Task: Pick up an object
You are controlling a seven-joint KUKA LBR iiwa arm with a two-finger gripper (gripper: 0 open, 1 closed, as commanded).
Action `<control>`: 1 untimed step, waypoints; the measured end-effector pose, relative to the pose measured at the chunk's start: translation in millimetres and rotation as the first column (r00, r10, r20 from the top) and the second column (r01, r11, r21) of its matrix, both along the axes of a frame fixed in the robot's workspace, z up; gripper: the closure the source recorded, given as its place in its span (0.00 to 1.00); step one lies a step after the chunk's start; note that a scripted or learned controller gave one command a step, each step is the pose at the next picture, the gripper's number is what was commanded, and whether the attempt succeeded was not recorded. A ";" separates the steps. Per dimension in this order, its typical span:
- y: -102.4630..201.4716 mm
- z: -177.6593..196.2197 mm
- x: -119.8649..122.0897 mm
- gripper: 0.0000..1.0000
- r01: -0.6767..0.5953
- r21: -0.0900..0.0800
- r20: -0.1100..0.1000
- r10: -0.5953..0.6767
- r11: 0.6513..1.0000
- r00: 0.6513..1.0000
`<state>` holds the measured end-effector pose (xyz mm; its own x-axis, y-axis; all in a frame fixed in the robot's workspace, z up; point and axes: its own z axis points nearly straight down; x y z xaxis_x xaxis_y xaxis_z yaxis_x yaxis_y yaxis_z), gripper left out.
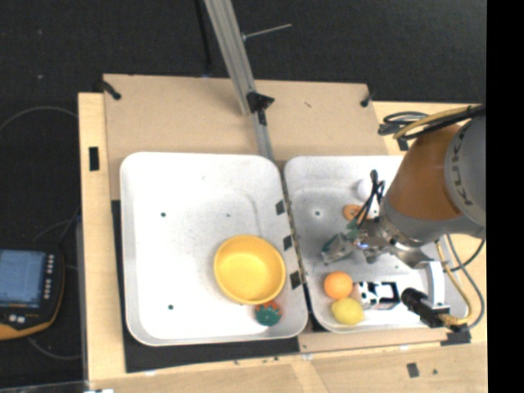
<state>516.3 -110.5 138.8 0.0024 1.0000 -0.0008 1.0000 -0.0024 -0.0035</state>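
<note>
My gripper (336,247) hangs low over the middle of the right bin (311,178), reaching in from the right. Just below it lie an orange ball (337,285) and a yellow lemon (347,311), both apart from the gripper. A black-and-white object (379,294) lies to the right of them. A small orange piece (351,212) and a pale round thing (363,188) lie further back, partly behind the wrist cables. Nothing shows between the gripper's tips.
The left bin (164,195) holds a yellow bowl (250,268) near its front right corner, with a small green and red toy (268,313) just in front of it. A slanted metal pole (233,47) rises behind the bins.
</note>
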 end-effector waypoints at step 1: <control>-1.5 -39.5 0.1 0.00 -0.001 -0.001 0.003 0.001 1.000 1.000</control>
<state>516.4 -112.0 99.3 0.0010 1.0000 -0.0019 1.0000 -0.0010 -0.0005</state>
